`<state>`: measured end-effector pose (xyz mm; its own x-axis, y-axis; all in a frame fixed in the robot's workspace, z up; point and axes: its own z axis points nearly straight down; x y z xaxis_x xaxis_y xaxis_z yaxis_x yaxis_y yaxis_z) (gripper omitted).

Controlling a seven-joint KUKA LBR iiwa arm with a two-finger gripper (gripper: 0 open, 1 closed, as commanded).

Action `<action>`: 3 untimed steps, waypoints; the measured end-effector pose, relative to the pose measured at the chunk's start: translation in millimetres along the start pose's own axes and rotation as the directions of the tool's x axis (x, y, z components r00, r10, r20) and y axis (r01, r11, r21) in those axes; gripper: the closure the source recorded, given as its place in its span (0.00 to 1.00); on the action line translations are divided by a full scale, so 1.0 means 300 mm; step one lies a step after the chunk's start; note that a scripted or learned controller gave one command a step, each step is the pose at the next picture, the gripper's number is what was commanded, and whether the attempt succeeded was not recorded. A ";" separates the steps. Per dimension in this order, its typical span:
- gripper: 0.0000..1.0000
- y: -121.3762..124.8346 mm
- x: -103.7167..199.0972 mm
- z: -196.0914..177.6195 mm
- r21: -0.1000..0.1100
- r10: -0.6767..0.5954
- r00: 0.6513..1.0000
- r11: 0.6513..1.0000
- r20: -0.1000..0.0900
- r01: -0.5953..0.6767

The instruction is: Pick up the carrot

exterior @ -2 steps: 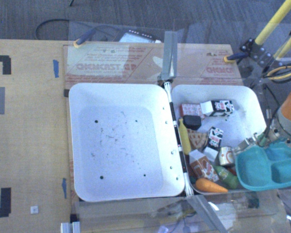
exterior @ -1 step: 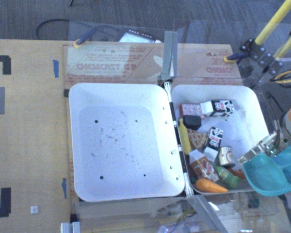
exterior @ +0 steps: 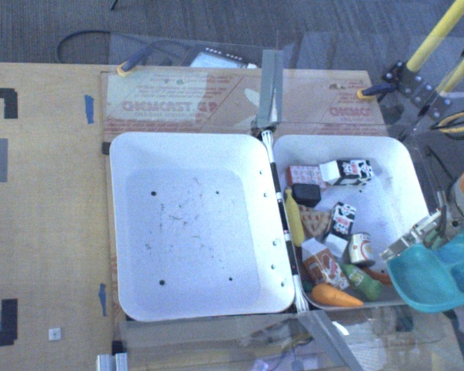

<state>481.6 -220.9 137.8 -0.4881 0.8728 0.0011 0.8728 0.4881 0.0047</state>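
Observation:
The carrot (exterior: 336, 296) is orange and tapered. It lies along the near wall of the right bin (exterior: 394, 154), at the front of a pile of small items. My gripper (exterior: 412, 239) reaches in from the right edge and hovers over the bin's near right part, about a hand's width right of and beyond the carrot. A teal bowl-like thing (exterior: 429, 278) sits directly below and beside the gripper, overlapping the bin's near right corner. Whether the gripper holds it is unclear.
The right bin also holds a yellow banana (exterior: 294, 216), a black block (exterior: 305, 195), cow-patterned pieces (exterior: 356, 170), a small can (exterior: 360, 248), a green item (exterior: 365, 283) and printed boxes (exterior: 322, 267). The left bin (exterior: 131, 161) stands beside it. Yellow poles (exterior: 441, 28) rise at the back right.

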 end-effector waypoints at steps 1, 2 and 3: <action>0.00 0.097 0.156 0.168 -0.006 -0.111 0.994 0.994 0.010 0.111; 1.00 0.103 0.151 0.129 -0.013 -0.109 0.994 0.994 0.015 0.109; 0.00 0.104 0.150 0.127 -0.013 -0.109 0.994 0.994 0.016 0.109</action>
<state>487.1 -166.1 99.8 -0.5804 0.8142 -0.0153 0.8140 0.5806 0.0182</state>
